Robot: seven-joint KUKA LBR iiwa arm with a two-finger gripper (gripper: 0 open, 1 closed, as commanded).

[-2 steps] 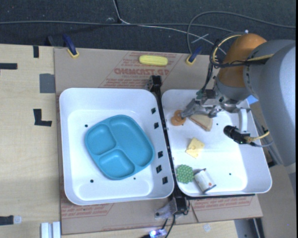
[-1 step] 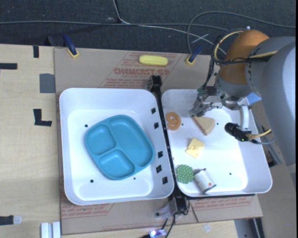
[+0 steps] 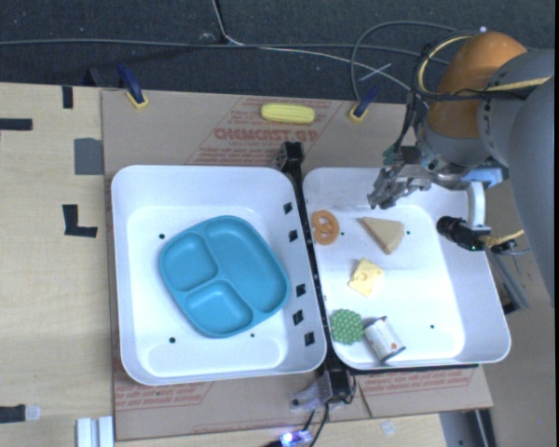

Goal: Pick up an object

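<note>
My gripper (image 3: 386, 194) hangs over the far part of the right bin (image 3: 466, 343), just above and behind a tan wedge (image 3: 384, 234). Nothing shows between its fingers. An orange ring (image 3: 324, 226) lies at the bin's left wall. A yellow cheese-like block (image 3: 366, 277) sits near the middle. At the near left of that bin are a green round thing (image 3: 346, 325) and a small silver can (image 3: 384, 337) side by side.
The left bin (image 3: 135, 343) holds a blue divided plate (image 3: 224, 275). A yellow banana-shaped thing (image 3: 287, 113) lies on the cardboard behind the bins. Black clips line the wall between the two bins.
</note>
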